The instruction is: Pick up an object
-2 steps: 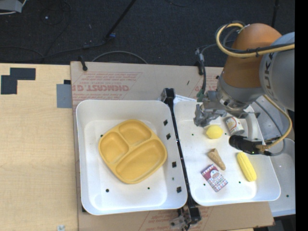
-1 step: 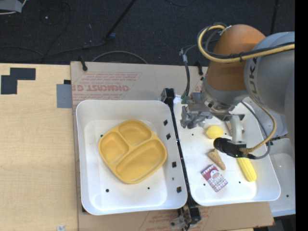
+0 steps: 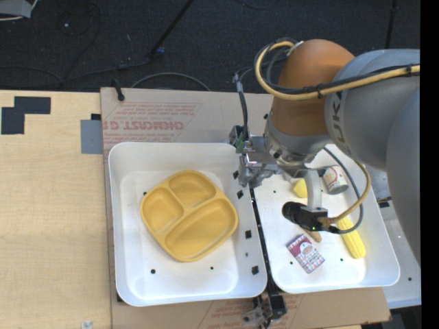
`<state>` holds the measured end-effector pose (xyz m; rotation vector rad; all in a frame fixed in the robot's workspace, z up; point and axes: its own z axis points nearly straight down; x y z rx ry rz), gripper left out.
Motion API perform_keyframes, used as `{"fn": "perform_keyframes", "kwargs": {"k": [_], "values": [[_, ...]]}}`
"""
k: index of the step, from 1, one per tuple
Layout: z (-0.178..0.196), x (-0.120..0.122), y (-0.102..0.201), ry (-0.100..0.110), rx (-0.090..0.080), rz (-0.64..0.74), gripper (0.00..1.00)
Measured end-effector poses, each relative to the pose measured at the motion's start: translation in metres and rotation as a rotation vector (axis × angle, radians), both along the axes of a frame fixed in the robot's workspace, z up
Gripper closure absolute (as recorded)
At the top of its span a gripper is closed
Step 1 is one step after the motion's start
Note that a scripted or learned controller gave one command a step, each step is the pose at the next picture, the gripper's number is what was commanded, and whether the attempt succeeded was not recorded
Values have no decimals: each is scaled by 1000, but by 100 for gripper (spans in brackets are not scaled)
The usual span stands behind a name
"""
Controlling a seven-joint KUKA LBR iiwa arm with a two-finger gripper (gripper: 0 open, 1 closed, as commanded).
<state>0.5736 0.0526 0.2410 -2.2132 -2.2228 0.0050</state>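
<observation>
Several small objects lie in the right bin [image 3: 381, 269]. A yellow corn cob [image 3: 353, 242] rests near the right wall. A red-and-white packet [image 3: 306, 253] lies just left of the cob, toward the near edge and apart from it. A small can [image 3: 335, 179] sits toward the far edge. A small yellow piece [image 3: 300, 188] lies left of the can, partly hidden by the arm.

The gripper [image 3: 250, 170] is positioned over the divide between the two bins, toward their far side. Its state, wide or narrow, cannot be told from this view.

The left bin [image 3: 116, 184] contains one yellow plate [image 3: 188, 214] with three compartments. It lies flat near the middle, clear of the walls.

The arm [image 3: 370, 108] enters from the right and covers the far part of the right bin. Both bins rest on a cardboard sheet [image 3: 151, 118] on the wooden bench [image 3: 48, 218].
</observation>
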Motion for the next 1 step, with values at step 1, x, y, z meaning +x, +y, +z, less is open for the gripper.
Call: {"fn": "perform_keyframes", "kwargs": {"k": [1], "values": [[1, -14, 53, 1, 0, 2, 100]]}}
